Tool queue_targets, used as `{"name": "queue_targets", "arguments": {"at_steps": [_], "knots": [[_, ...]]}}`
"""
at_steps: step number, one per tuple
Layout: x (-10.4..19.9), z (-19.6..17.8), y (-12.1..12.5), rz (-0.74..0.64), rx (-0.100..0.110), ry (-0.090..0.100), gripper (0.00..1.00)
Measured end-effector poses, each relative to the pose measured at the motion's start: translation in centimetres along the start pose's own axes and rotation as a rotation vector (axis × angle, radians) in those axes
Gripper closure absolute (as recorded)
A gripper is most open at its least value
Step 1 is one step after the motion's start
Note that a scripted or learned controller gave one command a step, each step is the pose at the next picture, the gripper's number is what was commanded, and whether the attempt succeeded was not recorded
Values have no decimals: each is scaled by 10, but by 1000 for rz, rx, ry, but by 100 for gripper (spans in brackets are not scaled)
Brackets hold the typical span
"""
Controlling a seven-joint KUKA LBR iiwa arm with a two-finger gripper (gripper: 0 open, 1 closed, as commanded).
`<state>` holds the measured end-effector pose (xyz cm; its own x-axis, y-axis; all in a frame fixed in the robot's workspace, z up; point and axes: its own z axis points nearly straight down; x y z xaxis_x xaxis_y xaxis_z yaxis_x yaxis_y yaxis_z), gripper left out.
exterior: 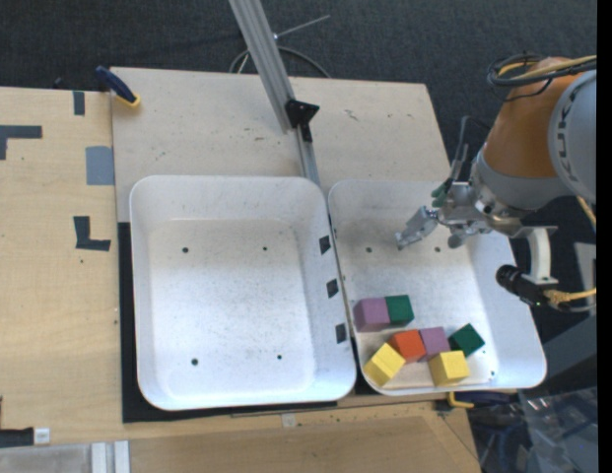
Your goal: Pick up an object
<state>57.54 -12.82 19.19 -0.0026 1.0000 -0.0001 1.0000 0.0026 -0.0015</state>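
Note:
Several small blocks lie at the near end of the right bin (503,294): a purple block (372,312) touching a green block (398,309), an orange block (409,344), a mauve block (435,340), a dark green block (467,339) and two yellow blocks (385,362) (448,367). My gripper (416,229) hangs over the bare far half of the right bin, pointing down and to the left. It is well apart from the blocks, and nothing shows in it.
The left bin (148,264) sits beside the right one, their rims meeting in the middle. A metal pole (261,42) slants up from the bench behind the bins. A blue and yellow tool (116,86) lies at the far left.

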Motion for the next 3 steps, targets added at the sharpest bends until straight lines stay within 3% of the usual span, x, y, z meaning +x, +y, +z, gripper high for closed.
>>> {"name": "queue_targets", "arguments": {"at_steps": [1, 2, 3], "knots": [[-19, 47, -91, 7, 10, 2, 0], [-17, 45, -87, 2, 1, 1, 0], [-17, 35, -87, 1, 1, 1, 100]]}}
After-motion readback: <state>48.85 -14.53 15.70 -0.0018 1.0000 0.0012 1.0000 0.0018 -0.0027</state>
